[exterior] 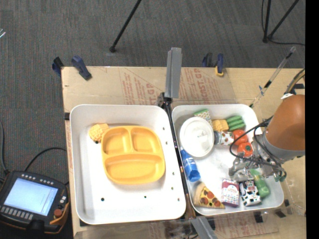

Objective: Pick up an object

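arm [291, 128] is reaching in over the right bin [199, 209], gripper [249, 169] hanging low above that bin's near right part. landmark for all places below: the white bowl [197, 136], sitting upside-down in the right bin's far middle.

the jaws are blurred against the clutter under them; cannot tell how they are standing, and nothing is showing as held.

likeliest target, by judgement: the green block [260, 187], lying right and toward the camera from the bowl, touching or just under the gripper's near side. it is looking small, rounded, glossy green, its long axis running roughly away from the camera with a slight tilt. it is partly hidden by the gripper, so its full shape is unclear.

crowding it: a black-and-white carton [250, 194] just on its bowl side, and a pink carton [230, 192] one step nearer the bowl again. an orange toy [242, 142] is lying right of the bowl, on the far side of the gripper.

other items relative to the bowl: blue bottle [190, 166] just toward the camera, pizza slice [208, 196] further toward the camera, green ridged piece [235, 122] right and slightly beyond.

judgement: the coming move is turning on a short shift toward the camera and a descent; the cartons touching the block are risking a double contact or a push.
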{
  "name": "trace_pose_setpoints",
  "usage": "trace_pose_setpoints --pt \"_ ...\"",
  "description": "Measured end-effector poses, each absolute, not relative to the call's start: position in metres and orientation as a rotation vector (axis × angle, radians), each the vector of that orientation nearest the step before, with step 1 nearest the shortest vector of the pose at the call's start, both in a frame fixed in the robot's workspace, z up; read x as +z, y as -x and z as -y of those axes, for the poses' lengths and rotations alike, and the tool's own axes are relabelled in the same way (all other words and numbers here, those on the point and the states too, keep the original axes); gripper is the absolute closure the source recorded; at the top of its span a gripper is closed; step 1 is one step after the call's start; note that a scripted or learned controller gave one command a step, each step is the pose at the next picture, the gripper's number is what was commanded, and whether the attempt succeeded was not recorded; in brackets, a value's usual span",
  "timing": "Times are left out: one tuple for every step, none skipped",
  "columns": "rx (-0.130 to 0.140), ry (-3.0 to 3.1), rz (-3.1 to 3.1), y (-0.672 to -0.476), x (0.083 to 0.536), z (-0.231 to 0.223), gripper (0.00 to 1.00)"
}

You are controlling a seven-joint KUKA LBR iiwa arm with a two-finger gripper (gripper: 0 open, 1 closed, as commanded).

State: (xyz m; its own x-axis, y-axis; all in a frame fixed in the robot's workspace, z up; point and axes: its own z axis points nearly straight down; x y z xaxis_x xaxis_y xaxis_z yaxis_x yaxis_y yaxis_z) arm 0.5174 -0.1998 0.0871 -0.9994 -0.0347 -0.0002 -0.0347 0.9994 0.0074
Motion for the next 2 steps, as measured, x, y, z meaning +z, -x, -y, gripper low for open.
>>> trace_pose_setpoints --pt "0.004 0.240 -3.133 -0.479 0.087 0.181 0.00" --pt "0.004 0.378 -3.116 -0.544 0.088 0.159 0.00"
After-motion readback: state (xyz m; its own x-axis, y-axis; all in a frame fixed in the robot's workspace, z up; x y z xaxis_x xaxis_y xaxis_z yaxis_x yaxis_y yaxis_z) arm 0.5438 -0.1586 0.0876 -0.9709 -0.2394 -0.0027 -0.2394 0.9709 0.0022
